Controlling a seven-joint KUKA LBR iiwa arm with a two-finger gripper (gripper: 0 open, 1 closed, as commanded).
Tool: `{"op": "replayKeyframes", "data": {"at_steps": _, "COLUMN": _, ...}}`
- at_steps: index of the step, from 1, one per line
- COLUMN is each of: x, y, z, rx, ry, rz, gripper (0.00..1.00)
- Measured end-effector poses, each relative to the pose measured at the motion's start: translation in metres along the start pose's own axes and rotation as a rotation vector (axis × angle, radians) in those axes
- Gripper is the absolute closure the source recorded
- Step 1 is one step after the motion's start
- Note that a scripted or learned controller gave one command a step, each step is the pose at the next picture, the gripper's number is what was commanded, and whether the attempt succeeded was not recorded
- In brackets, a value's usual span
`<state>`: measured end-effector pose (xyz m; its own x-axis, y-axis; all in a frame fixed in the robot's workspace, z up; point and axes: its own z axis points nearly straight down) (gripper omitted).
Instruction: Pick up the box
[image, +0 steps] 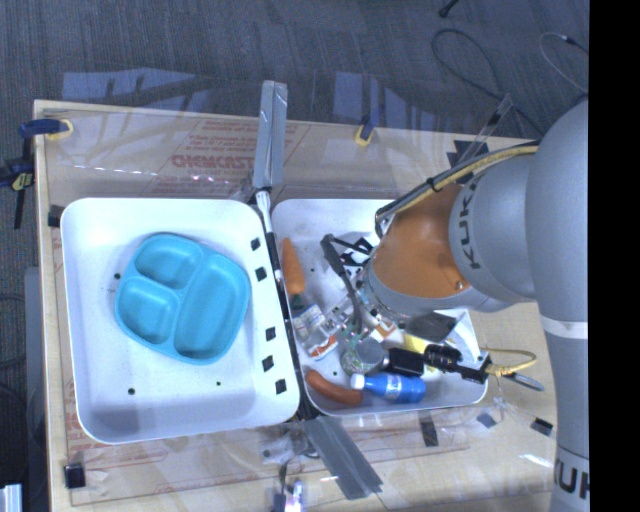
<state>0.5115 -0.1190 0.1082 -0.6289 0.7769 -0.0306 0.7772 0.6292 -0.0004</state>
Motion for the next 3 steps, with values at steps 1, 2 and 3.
{"op": "replayKeyframes", "data": {"at_steps": 1, "x": 0.07, "y": 0.04, "z": -0.086, "rx": -0.003, "ry": 0.03, "rz": -0.144, "gripper": 1.0}}
{"op": "replayKeyframes", "data": {"at_steps": 2, "x": 0.087, "y": 0.028, "z": -0.085, "rx": 0.001, "ry": 0.033, "rz": -0.092, "gripper": 1.0}}
{"op": "replayKeyframes", "data": {"at_steps": 3, "x": 0.086, "y": 0.029, "z": -0.094, "rx": 0.001, "ry": 0.033, "rz": -0.095, "gripper": 1.0}}
